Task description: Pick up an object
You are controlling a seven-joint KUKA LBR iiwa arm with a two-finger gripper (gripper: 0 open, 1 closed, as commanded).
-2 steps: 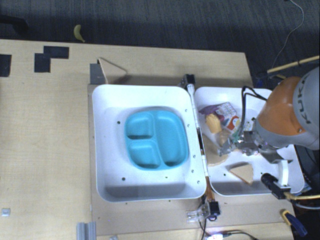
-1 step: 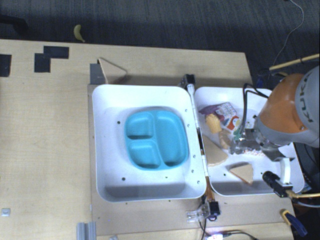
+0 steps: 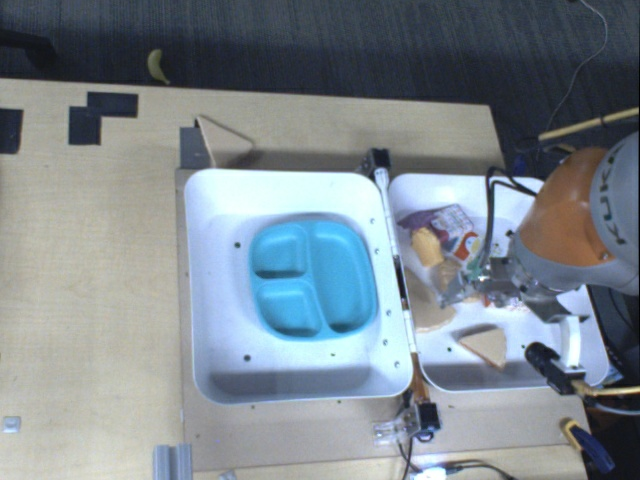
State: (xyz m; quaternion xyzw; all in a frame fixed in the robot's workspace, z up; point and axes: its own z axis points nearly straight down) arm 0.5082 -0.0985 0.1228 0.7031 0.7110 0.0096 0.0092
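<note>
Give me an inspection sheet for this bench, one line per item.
Surface: tan bench bearing two white bins; black patches at its far left.
Job's things: right bin holds a tan wedge, a yellow piece and a colourful packet.
Clutter: left bin holds a blue divided tray.
Grippers: gripper low inside right bin; jaws unclear.
Cables: black cable looping by the arm.
Surroundings: dark carpet beyond the bench.

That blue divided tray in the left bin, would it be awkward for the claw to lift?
Probably awkward. The blue tray looks like stiff moulded plastic, so it should not flop. It lies flat and wide in the left bin, so it is unlikely to roll or tip. Its smooth, rounded rim might slip from a pinch.
</note>
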